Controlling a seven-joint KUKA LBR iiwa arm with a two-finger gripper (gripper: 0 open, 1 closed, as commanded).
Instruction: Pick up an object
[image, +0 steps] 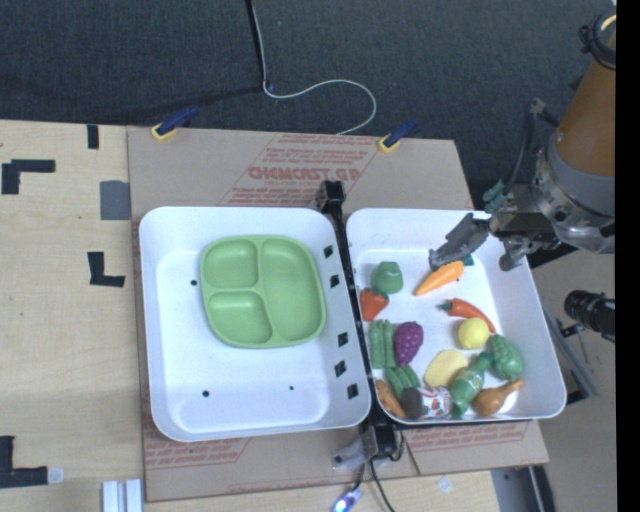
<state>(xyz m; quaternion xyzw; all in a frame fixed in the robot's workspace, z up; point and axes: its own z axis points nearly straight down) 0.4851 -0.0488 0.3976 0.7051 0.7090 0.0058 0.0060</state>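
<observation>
My gripper (476, 258) hangs over the back of the right bin (520, 300), its two dark fingers spread wide, so it is open. An orange toy carrot (440, 278) lies tilted right at the tip of the left finger (458, 241); nothing sits between the fingers. Other toy foods in this bin include a green pepper (388, 276), a red tomato (372, 303), purple grapes (407, 342), a red chili (465, 309), a lemon (474, 332) and broccoli (503, 356).
The left bin (170, 330) holds a green divided plate (264, 290). More toy foods crowd the right bin's front edge (450, 392). A black divider with clips (345, 300) runs between the bins.
</observation>
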